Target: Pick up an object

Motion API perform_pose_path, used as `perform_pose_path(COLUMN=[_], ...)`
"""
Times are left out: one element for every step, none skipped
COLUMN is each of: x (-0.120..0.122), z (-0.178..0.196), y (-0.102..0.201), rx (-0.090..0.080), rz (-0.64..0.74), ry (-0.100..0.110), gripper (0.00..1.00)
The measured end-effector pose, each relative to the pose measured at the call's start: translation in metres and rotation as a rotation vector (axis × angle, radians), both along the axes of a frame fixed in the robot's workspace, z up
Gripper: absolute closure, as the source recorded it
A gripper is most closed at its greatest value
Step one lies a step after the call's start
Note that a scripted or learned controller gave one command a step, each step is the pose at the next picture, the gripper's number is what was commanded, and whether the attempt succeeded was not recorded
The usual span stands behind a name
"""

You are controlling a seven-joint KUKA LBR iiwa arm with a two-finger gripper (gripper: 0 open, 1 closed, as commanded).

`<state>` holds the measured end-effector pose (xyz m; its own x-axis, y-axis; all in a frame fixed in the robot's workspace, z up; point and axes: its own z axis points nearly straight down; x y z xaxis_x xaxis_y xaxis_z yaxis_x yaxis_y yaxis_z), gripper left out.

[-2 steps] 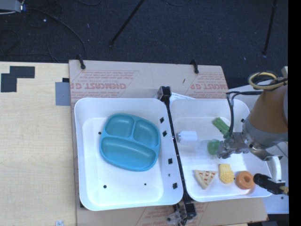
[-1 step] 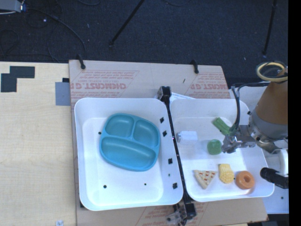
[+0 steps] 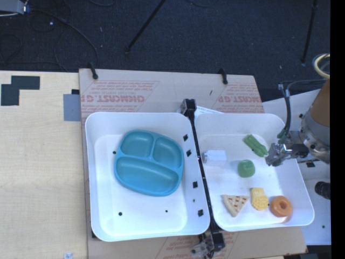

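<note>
Nearest the cam, along the front of the right bin [image 3: 302, 196]: a waffle-patterned wedge [image 3: 235, 204], a yellow corn-like piece [image 3: 259, 198] just beside it, then an orange donut ring [image 3: 281, 206] at the front right corner. Behind those sits a green round ball [image 3: 246, 168], near mid-bin. A long green pod-like piece [image 3: 255, 144] lies tilted further back, w/ a small white block [image 3: 216, 156] to the left by the divider. Gripper [image 3: 275, 156] hovers at the bin's right side, just right of the green pod, nothing seen between its tips; can't tell if spread or closed. Grey arm w/ orange band comes in from the right edge. Left bin [image 3: 102, 144] holds a blue sectioned plate [image 3: 149, 163], 3 compartments. Both bins rest on cardboard [image 3: 161, 93] over a pale wood bench [image 3: 38, 171].
</note>
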<state>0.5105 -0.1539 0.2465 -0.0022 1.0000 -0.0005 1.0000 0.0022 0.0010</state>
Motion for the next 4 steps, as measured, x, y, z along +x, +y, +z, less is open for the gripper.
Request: perform_pose_path(x=[0.011, 0.023, 0.028, 0.037], z=[-0.013, -0.009, -0.004, -0.002], y=[0.059, 0.117, 0.170, 0.220], rx=[0.003, 0.003, 0.002, 0.002], rz=[0.003, 0.005, 0.004, 0.004], ry=[0.007, 0.007, 0.007, 0.007], gripper=[1.00, 1.00, 1.00, 1.00])
